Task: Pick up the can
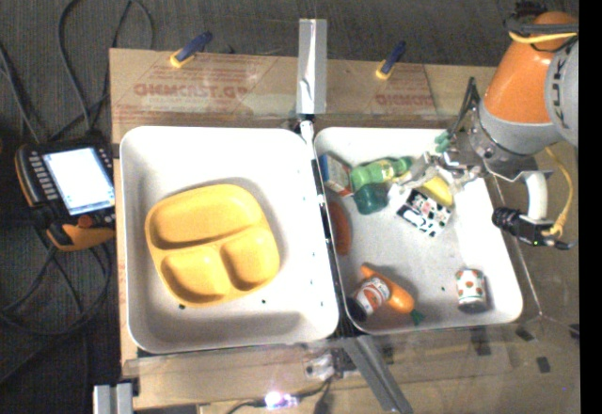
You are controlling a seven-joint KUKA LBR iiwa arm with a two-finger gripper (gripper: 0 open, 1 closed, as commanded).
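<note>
Down in the right bin point(508, 243), the can point(470, 286) lies near the front right corner, a small white cylinder with orange and red print, resting on the bin floor with bare white floor on every side of it. Up toward the rear right of that same bin sits the gripper point(450, 164), at the end of the grey arm point(541, 87) with its orange band, reaching in from the right. Whether the claw is spread or pressed together I cannot tell, since the wrist covers it from above. So the can is well apart from the gripper, nearer the front edge, with a black-and-white patterned card point(420, 212) and a yellow piece point(437, 188) lying between them, closer to the gripper. Just left of the gripper lies a green bottle point(376, 179) on its side. An orange bottle with a white label point(382, 294) lies at the front left of this bin. Over in the left bin point(141, 309) rests a yellow divided tray point(214, 241)
</note>
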